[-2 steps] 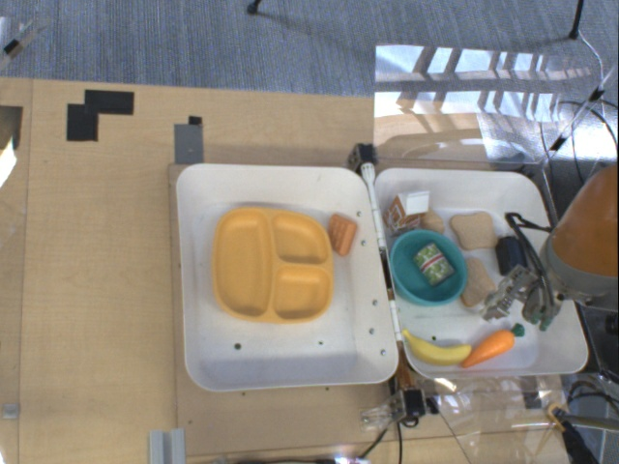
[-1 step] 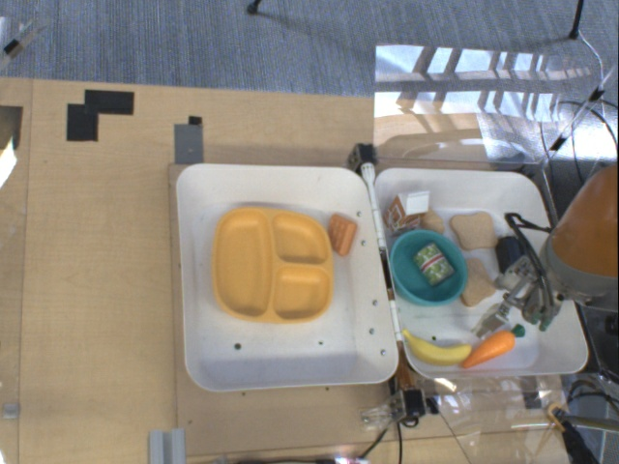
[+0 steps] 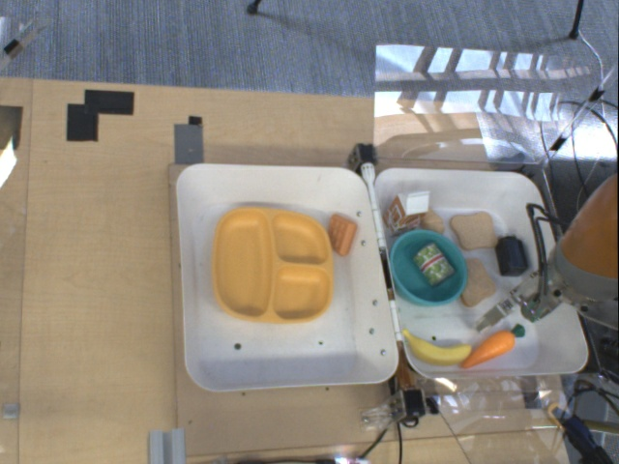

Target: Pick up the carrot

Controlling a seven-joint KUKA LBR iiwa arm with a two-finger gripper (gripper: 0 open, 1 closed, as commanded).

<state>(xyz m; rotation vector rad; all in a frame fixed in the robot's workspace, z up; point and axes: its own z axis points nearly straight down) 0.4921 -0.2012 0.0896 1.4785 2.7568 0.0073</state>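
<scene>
Two bins are being seen side by side on the bench (image 3: pixel 97 307). In the left bin (image 3: pixel 208 356) a divided tray (image 3: pixel 271 262) is lying, with a small block (image 3: pixel 342 233) just beside its right edge. In the right bin (image 3: pixel 566 351) a bowl (image 3: pixel 406 276) holding a can (image 3: pixel 434 263) is sitting at the left, and a banana (image 3: pixel 435 349) is lying in front of it, with the carrot (image 3: pixel 488 347) touching the banana's right end. The gripper (image 3: pixel 503 309) is being held just behind the carrot.

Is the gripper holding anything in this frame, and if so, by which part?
Nothing is held. The gripper hangs open over the right white bin, just above the small orange carrot, which lies on the bin floor beside the yellow banana.
</scene>
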